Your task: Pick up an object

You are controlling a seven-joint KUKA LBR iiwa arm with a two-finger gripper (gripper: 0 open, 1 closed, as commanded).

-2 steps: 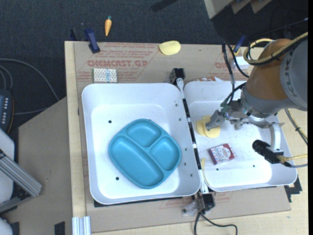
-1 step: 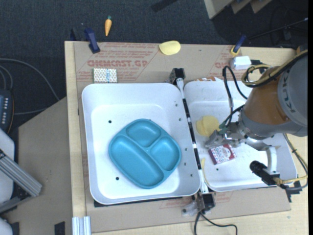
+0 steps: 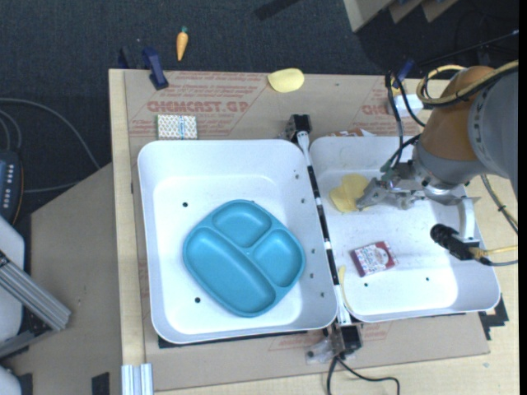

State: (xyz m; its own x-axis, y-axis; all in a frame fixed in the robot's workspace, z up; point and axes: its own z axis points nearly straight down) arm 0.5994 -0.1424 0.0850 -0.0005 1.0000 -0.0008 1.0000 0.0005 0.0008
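Camera view looks down on a tan bench point(image 3: 123, 220) printed with red lettering, and on it sit two shallow white bins side by side. Largest of these is the left bin point(image 3: 165, 303), which holds a blue divided plate point(image 3: 243, 257) with three compartments, lying flat a little below the bin's middle. To its right, touching along a shared edge with black clips, is the right bin point(image 3: 412, 299), partly covered by the grey arm point(image 3: 494, 122) that reaches in from the right with its orange band point(image 3: 453, 122) above the wrist. The gripper point(image 3: 369, 197) is low in the upper part of the right bin, its metal fingers pointing left toward a pale yellow object point(image 3: 348, 192) that lies against the bin's left side; the fingertips are just beside or touching this object, but whether they are spread or closed on it cannot be told from this angle. Lower in the same bin, well apart from the gripper, a small red packet point(image 3: 373, 258) lies flat on the floor of the bin. Outside the bins, a small patterned packet point(image 3: 177, 126) rests on the bench above the left bin, a yellow lump point(image 3: 286, 80) sits at the bench's far edge, a blue clamp point(image 3: 153, 67) grips the far left corner, and a tiny orange carrot toy point(image 3: 182, 44) lies on the dark carpet beyond.
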